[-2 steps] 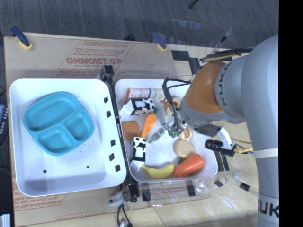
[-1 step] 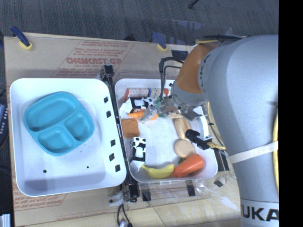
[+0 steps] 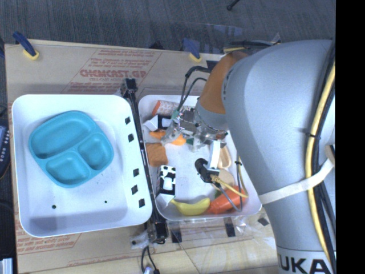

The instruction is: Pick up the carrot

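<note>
Below the gripper point(image 3: 183, 129), the far end of a cluttered bin point(image 3: 187, 165) is seen. Gripper opening cannot be told, as it is masked by the wrist. Nothing is seen held.

Carrot point(image 3: 219, 203) is judged to be the orange-red piece well apart from the gripper, at the bin's near corner, touching the banana point(image 3: 191, 206). A small orange scrap point(image 3: 178, 141) lies just beside the gripper; its identity is unclear. An orange block point(image 3: 155, 153) lies near it.

Step judged: approach, no grasp made yet. Next move calls for a shift to the near corner, alignment across the carrot, and a descent kept clear of banana and bin wall.
</note>
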Controlling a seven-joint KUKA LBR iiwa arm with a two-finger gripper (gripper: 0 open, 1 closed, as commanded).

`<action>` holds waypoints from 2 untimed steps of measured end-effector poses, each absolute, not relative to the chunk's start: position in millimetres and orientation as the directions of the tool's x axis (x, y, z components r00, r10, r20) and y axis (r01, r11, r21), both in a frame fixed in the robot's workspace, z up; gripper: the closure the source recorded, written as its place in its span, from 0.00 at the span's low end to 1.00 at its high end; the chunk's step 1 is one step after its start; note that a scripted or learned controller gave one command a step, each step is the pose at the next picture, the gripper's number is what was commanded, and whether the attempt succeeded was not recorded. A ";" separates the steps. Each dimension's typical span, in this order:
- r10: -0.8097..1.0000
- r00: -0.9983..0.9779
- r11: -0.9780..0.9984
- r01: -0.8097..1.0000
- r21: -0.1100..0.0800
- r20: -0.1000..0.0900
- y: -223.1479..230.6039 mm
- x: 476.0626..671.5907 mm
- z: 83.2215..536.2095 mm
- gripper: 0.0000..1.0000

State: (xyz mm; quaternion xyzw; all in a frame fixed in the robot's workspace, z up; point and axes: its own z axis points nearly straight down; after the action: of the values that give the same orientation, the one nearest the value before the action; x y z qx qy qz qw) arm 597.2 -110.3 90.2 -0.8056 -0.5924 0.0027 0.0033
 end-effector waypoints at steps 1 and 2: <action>0.957 0.290 -0.290 0.957 -0.013 -0.002 -109.5 597.0 99.8 1.00; 0.957 0.289 -0.289 0.957 -0.015 -0.002 -108.8 596.6 99.2 0.00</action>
State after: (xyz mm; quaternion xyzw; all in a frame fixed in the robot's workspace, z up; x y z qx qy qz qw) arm 596.6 -108.8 99.2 -0.8028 -0.5962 0.0055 0.0054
